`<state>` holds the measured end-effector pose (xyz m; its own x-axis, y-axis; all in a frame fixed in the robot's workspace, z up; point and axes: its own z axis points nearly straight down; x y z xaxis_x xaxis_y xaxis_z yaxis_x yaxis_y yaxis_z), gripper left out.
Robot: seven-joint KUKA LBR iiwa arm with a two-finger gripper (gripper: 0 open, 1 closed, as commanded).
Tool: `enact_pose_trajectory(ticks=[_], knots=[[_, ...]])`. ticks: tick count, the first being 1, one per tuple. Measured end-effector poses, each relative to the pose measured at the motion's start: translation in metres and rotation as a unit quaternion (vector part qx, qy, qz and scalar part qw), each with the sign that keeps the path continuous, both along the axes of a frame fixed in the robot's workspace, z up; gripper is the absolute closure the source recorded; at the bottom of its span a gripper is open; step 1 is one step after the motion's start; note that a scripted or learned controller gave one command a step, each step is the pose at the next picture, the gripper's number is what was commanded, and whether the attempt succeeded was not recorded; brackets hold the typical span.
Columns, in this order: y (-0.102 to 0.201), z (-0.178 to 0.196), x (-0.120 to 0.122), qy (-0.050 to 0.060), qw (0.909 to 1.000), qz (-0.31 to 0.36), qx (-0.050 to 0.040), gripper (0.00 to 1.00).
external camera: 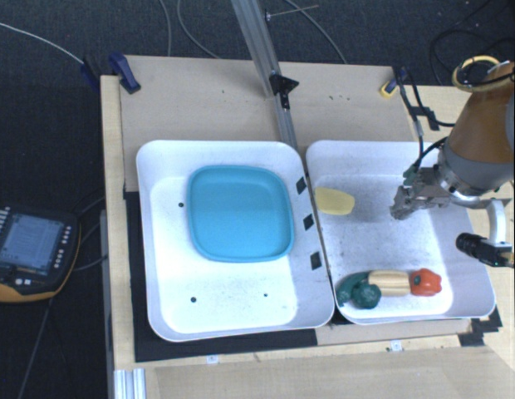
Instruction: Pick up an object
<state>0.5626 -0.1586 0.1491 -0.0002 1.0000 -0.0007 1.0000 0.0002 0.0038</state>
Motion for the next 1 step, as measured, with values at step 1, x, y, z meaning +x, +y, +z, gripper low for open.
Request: enact_pose_trajectory(ticks=[1], knots=[[-0.0062, 0.0574, -0.0058, -0.001, 1.0000, 0.000, -0.0003, 1.00]])
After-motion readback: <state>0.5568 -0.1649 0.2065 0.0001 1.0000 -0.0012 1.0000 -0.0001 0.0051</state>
